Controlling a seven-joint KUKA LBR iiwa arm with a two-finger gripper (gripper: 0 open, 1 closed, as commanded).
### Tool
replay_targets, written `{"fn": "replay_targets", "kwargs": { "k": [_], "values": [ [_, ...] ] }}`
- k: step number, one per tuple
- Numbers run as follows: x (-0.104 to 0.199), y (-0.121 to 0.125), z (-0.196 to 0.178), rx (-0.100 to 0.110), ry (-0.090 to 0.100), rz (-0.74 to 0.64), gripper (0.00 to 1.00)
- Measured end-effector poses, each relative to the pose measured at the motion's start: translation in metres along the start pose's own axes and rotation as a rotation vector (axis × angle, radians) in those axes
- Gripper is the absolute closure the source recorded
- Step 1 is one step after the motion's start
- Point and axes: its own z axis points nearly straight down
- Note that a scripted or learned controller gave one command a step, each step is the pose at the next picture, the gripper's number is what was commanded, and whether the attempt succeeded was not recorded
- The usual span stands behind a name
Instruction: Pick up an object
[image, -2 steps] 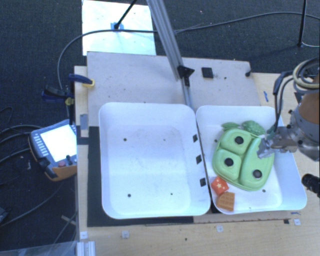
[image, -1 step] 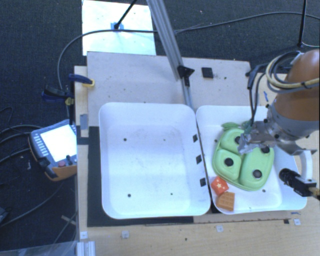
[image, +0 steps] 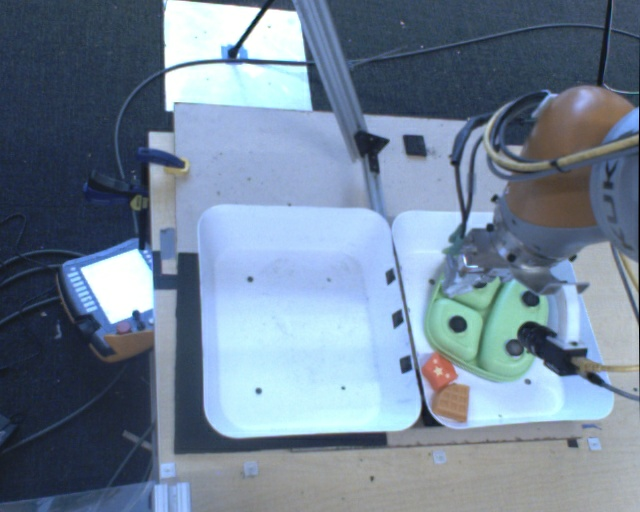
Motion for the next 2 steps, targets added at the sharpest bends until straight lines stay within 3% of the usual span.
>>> {"fn": "replay_targets", "kwargs": {
  "k": [2],
  "values": [
    [0.092,0.047,0.032,0.001,0.001,-0.001,1.0]
  ]
}}
